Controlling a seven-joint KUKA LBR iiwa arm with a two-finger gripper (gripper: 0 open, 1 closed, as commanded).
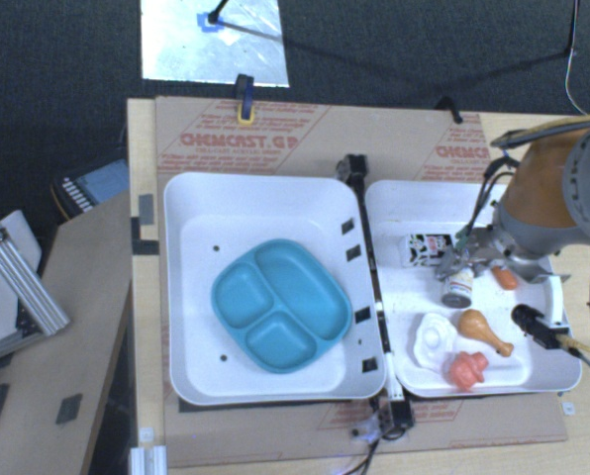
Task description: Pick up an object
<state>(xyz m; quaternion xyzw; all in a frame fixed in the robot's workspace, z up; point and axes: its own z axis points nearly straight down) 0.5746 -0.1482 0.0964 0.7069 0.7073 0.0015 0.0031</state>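
Dark carpet surrounds the worktop (305, 127), whose brown cardboard sheet carries two shallow white bins side by side. Left bin (191, 216), centre of frame: one blue divided plate (280, 305). Right bin (394, 206), right of frame: a small bottle (458, 287) standing roughly upright, a black-and-white printed item (426, 248) above and left of it, an orange piece (505, 278) to its right, a drumstick-shaped toy (486, 332) below it, a white fried-egg toy (434, 339) and a pink toy (466, 367) at the lower edge.

Step in hand, as judged: closing on the bottle. To do it well, centre the hand (465, 263) over the cap, descend straight, and grip the body below the cap; keep clear of the orange piece and the drumstick-shaped toy, both near.

Pose: the arm (547, 191) enters from the right, wrist pointing down into the right bin, the hand directly over the bottle's top, apparently touching it. Whether the hand is spread or pressed together cannot be told here.
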